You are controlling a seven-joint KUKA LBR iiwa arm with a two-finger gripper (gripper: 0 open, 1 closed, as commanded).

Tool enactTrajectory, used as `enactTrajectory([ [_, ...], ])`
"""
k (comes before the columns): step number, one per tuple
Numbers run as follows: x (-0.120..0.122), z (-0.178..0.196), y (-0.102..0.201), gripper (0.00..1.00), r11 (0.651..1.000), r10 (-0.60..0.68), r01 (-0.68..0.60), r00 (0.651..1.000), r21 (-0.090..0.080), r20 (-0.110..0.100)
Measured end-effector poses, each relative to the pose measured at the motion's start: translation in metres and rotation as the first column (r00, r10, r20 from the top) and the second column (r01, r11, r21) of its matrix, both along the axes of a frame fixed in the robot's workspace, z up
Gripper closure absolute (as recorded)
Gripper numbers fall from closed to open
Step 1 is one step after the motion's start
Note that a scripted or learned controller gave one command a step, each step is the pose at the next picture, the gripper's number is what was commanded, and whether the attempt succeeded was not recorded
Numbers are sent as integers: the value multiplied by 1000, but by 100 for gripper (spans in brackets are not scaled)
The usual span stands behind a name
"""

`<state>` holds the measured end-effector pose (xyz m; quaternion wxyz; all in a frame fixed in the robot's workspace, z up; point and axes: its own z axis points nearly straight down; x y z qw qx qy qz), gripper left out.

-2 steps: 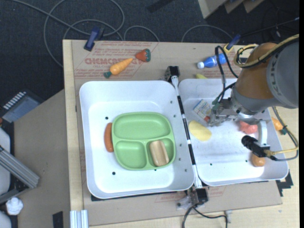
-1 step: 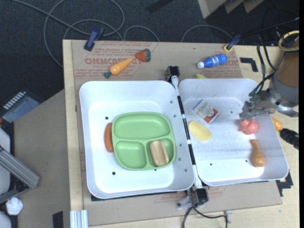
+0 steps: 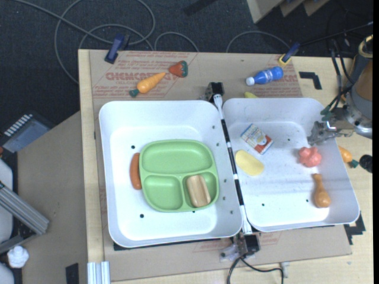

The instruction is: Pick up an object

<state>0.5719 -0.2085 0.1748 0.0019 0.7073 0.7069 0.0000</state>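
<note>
The right bin [image 3: 278, 218] holds a small white, red and blue carton [image 3: 256, 139], a yellow lump [image 3: 249, 163], a pink object [image 3: 310, 156] and an orange-brown drumstick shape [image 3: 320, 192]. My gripper [image 3: 320, 131] hangs over that bin's far right side, just above and behind the pink object. The grey arm [image 3: 360, 102] comes in from the right. Nothing shows in the gripper's grasp. In the left bin [image 3: 118, 123] lies a green divided plate [image 3: 172, 158] with a bread roll [image 3: 198, 190] in its near right compartment. A red sausage [image 3: 136, 170] lies beside the plate's left edge.
On the board behind the bins lie a carrot [image 3: 151, 81], a red fruit [image 3: 179, 69] and a blue bottle [image 3: 265, 76]. A small orange item [image 3: 345, 154] sits outside the right bin's right wall. Cables run across the dark floor behind.
</note>
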Motion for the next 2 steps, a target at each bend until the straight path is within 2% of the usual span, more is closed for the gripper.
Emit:
enactTrajectory([
  [1,46,20,-11,100,1000,2,-2,1000,1,1],
  [2,13,-37,-15,100,1000,0,0,1000,3,-5],
])
